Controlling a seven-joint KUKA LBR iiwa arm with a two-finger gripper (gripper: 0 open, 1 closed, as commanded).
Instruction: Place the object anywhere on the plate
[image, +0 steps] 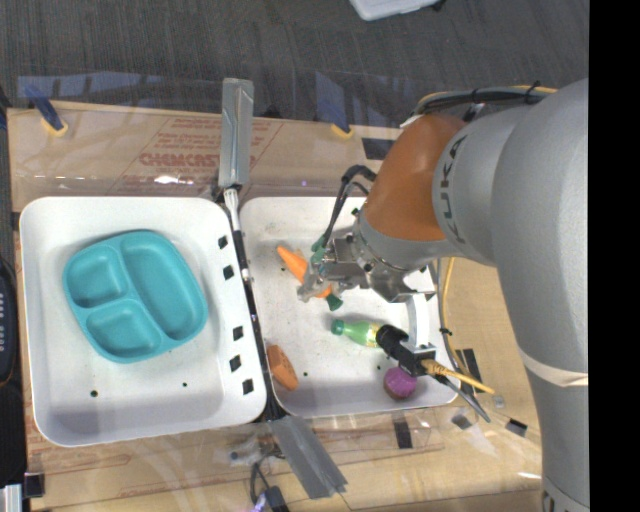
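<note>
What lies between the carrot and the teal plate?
In the camera view, between the carrot in the right bin and the plate in the left bin lie bare white bin floor and the two bins' adjoining rims, marked with black tabs.

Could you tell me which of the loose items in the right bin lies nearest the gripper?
The orange carrot, right at the gripper. The green bottle, purple piece and brown-orange item lie farther toward the bin's near edge.

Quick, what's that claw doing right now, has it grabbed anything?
Claw: down over the carrot in the right bin; grip cannot be told.
</note>
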